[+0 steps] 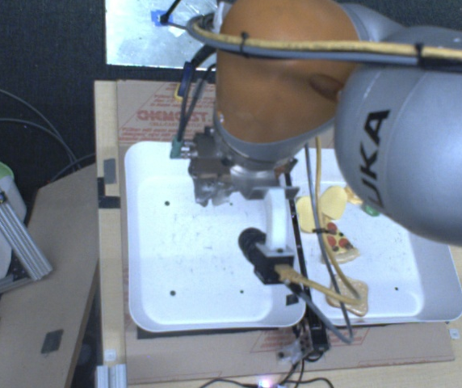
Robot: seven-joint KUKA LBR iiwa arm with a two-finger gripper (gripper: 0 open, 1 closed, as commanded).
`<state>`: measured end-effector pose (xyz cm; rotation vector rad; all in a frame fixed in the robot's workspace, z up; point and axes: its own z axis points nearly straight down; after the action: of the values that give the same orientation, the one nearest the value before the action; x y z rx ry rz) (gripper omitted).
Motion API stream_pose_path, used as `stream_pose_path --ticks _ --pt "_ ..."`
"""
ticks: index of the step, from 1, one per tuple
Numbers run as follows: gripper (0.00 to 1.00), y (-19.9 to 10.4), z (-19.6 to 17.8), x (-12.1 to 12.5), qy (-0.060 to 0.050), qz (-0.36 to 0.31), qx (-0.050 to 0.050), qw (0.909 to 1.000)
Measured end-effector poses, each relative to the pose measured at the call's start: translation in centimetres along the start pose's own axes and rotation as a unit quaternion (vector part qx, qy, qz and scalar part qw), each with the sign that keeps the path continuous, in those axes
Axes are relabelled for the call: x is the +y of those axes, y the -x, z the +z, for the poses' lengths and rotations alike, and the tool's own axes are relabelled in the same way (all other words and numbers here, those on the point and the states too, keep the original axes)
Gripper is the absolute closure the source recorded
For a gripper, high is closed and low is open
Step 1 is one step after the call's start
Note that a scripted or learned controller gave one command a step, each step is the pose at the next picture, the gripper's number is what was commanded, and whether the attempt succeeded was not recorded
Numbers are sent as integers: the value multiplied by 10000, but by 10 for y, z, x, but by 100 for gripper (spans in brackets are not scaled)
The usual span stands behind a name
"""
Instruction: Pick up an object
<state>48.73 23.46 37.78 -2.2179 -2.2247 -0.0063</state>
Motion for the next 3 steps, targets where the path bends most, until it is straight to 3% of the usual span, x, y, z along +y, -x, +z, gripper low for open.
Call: stream_pose_path --ticks 1,2,3 --pt "100 25 -24 0 9 18 -5 10000" --pt "100 100 -23 0 2 48 -19 10000" --pt "100 95 14 17 -19 16 -18 10000"
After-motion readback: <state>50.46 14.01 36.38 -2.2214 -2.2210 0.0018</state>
